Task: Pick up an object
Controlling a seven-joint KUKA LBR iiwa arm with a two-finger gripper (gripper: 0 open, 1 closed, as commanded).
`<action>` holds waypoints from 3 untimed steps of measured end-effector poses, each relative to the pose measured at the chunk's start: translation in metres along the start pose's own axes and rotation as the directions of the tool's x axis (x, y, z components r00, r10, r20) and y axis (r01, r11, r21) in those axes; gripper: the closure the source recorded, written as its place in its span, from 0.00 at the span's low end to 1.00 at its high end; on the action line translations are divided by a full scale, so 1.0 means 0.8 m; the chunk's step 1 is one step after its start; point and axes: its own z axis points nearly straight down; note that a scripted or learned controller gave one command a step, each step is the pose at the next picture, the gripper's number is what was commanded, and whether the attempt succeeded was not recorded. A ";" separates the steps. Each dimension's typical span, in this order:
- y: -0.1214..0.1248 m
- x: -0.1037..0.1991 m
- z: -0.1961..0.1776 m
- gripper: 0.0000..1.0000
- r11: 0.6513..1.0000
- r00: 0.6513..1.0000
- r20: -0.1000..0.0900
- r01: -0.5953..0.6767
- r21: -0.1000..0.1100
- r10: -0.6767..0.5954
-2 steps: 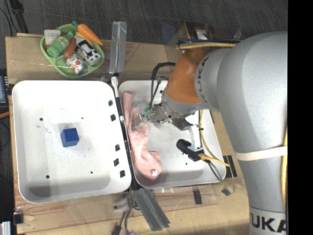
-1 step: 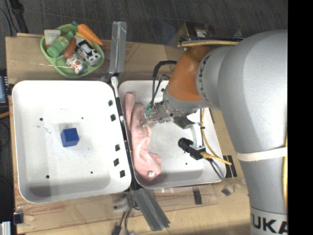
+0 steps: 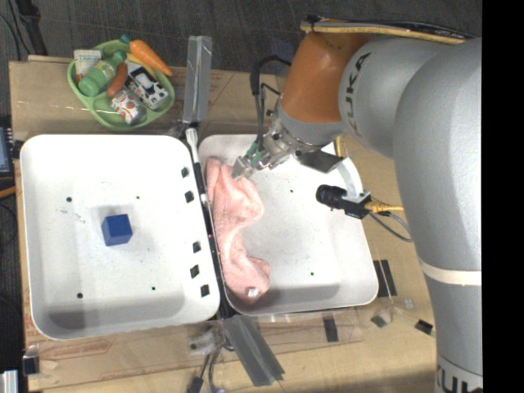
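Two white bins side by side on a tabletop (image 3: 49, 76), seen from above at a slant.

Left bin (image 3: 49, 301): one blue cube (image 3: 117, 228), left of centre, sitting flat on the floor, clear of all walls.

Right bin (image 3: 327, 293): pink cloth (image 3: 233, 228) crumpled in a long strip along the left wall, running from near the back corner down to the front. Lower end bunched into a lump near the front wall. A small pale tag or fold shows at that lower end; too small to identify.

Arm (image 3: 409, 97) enters from the right, grey with orange band (image 3: 319, 76), wrist bent down over the back of the right bin. Gripper (image 3: 248, 164) sits at the cloth's upper end, tip touching or just above the fabric there. Whether it is spread or pinched together cannot be told from this angle; no fabric visibly lifted between its tips. The cloth lies slack on the bin floor.

Black cylindrical fitting (image 3: 340, 199) with a cable hangs off the arm over the right bin's right half.

Behind the left bin: green bowl (image 3: 86, 101) on the tabletop, holding toy food, including a carrot (image 3: 147, 54), a green bottle (image 3: 98, 76) and small cartons. Grey bar (image 3: 196, 76) stands at the back between the bins. Black clips (image 3: 196, 248) run down the seam where the bins meet.
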 end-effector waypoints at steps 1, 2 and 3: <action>0.000 0.000 -0.012 1.00 1.000 1.000 0.000 0.003 0.001 -0.003; 0.000 0.000 -0.012 0.00 1.000 1.000 0.001 0.003 0.001 -0.003; -0.045 -0.055 0.125 0.00 0.999 0.999 -0.001 -0.037 0.001 0.037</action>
